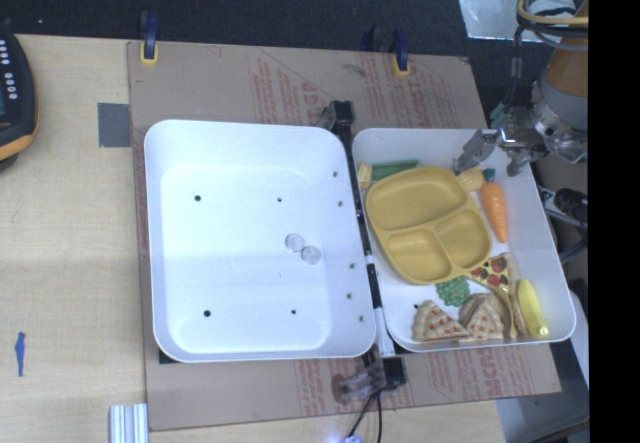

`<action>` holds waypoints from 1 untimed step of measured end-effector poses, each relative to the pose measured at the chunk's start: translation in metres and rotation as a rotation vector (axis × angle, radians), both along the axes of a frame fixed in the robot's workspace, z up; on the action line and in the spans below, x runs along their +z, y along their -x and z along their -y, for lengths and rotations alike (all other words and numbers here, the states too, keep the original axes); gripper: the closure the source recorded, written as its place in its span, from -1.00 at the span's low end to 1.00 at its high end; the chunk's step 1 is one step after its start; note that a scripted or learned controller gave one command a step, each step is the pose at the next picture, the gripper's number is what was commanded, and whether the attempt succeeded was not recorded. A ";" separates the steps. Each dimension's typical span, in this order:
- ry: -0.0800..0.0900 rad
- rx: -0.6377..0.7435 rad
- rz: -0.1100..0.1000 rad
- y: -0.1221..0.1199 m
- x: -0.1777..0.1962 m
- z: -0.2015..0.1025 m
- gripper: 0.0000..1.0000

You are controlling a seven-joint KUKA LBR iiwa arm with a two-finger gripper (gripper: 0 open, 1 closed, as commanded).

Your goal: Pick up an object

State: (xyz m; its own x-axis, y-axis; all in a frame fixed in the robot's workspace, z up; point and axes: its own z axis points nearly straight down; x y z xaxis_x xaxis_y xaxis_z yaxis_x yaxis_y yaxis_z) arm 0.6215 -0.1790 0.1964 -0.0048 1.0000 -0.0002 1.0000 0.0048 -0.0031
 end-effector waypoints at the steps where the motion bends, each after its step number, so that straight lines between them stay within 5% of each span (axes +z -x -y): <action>1: -0.001 -0.005 0.004 0.107 -0.104 0.035 -1.00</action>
State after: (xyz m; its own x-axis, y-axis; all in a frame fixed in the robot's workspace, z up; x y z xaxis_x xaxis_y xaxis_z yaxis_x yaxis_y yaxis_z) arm 0.5141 -0.2138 0.0922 0.0004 1.0000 0.0011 1.0000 -0.0004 0.0011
